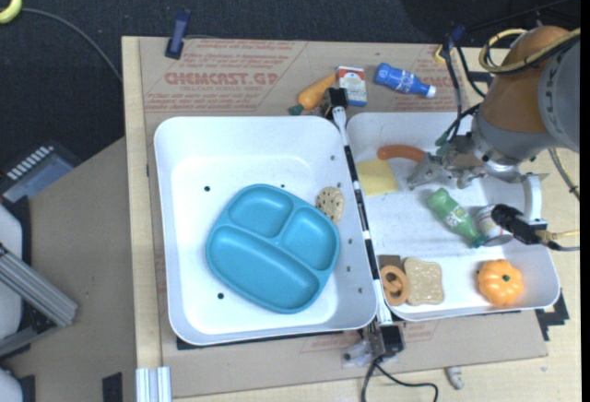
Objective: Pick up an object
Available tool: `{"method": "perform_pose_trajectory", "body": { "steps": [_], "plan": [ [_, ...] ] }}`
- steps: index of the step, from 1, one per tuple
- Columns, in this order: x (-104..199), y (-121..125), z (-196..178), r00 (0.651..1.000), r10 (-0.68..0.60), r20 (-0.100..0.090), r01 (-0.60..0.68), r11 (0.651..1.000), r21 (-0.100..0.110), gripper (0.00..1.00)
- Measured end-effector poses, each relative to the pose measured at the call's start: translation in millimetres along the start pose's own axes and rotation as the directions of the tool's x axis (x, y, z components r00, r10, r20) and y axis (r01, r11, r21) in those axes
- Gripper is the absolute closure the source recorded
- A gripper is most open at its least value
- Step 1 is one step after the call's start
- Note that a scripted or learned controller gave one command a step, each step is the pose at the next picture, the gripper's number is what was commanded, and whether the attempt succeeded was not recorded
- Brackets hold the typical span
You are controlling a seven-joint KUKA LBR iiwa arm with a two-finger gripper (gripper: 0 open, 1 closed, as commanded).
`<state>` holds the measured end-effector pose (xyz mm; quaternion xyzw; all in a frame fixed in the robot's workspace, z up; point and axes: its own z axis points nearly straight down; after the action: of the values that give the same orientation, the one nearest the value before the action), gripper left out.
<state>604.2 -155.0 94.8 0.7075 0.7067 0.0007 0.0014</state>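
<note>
Pretzel point(394, 283): at 6 o'clock in the right bin point(544, 303), touching the cracker point(424, 281)
Pumpkin point(500, 283): at 5 o'clock, near the front rim
Green bottle point(454, 213): mid-bin, lying tilted, just below my gripper point(449, 168)
My gripper: at 12 o'clock over the right bin; I cannot tell its state
Blue tray point(273, 246): centre of the left bin point(184, 160), cookie point(330, 200) at its 2 o'clock
</note>
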Motion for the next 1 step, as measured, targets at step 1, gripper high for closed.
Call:
{"method": "perform_pose_trajectory", "body": {
  "steps": [1],
  "plan": [
    [7.4, -24.2, 10.5, 1.0, 0.0, -0.002, 0.0, 1.0, 0.005, 0.0]
  ]
}}
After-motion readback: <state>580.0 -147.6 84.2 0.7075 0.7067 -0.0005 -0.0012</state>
